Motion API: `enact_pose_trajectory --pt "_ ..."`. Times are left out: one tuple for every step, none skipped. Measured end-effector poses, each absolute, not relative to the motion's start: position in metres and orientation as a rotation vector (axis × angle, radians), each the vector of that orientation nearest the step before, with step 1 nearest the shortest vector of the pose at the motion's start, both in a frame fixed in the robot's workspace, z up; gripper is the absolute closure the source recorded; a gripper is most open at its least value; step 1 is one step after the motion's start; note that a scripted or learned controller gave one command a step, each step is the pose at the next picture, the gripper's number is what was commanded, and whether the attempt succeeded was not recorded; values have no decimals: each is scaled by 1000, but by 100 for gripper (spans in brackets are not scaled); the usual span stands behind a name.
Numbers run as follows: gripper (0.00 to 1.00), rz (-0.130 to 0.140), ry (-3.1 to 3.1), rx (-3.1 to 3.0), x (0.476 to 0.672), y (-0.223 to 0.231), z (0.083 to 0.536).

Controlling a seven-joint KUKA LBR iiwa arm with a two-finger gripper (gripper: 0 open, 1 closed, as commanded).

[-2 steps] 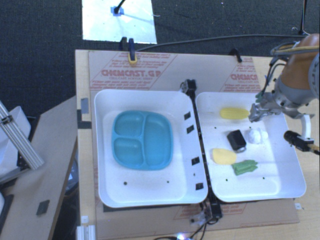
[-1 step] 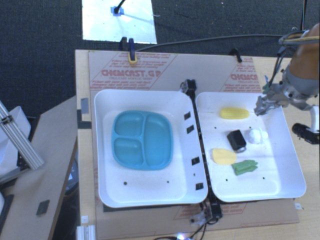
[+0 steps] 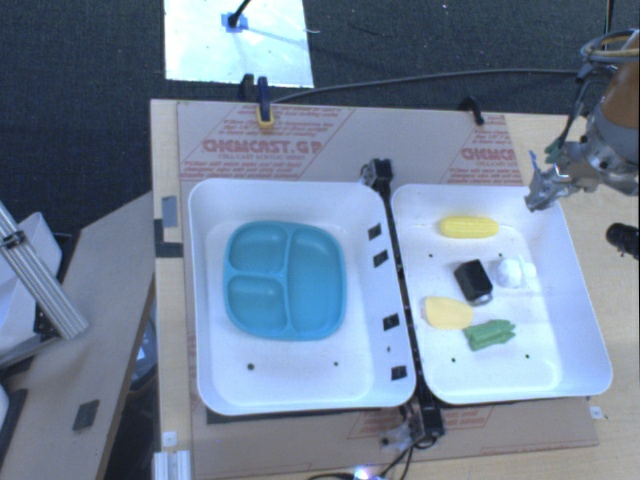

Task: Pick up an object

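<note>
Plate (image 3: 285, 279) of smooth blue plastic

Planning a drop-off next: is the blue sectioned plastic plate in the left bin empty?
Empty. All three sections of the blue sectioned plate show bare blue plastic, nothing lying in them.

A: Colours in the right bin (image 3: 580, 298)?
B: The bin is white. At its 12 o'clock, yellow corn (image 3: 468, 228); at centre a black block (image 3: 474, 280) with a white ball (image 3: 510, 273) at its 3 o'clock; lower, a pale yellow piece (image 3: 448, 313) and a green piece (image 3: 489, 334).
A: The left bin (image 3: 215, 268)?
B: White, with a sky-blue plate (image 3: 286, 279). Black marks (image 3: 388, 290) run down the divide.
</note>
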State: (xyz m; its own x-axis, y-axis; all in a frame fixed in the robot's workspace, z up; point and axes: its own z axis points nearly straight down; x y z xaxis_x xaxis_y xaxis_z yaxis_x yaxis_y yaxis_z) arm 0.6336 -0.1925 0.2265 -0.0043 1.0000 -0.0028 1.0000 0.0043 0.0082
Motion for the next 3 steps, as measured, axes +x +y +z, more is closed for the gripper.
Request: enact_pose_trajectory --pt "100 5 2223 2211 635 -193 267" --pt "100 3 2232 2211 634 -137 253" --pt "100 5 2232 2210 641 -81 245"
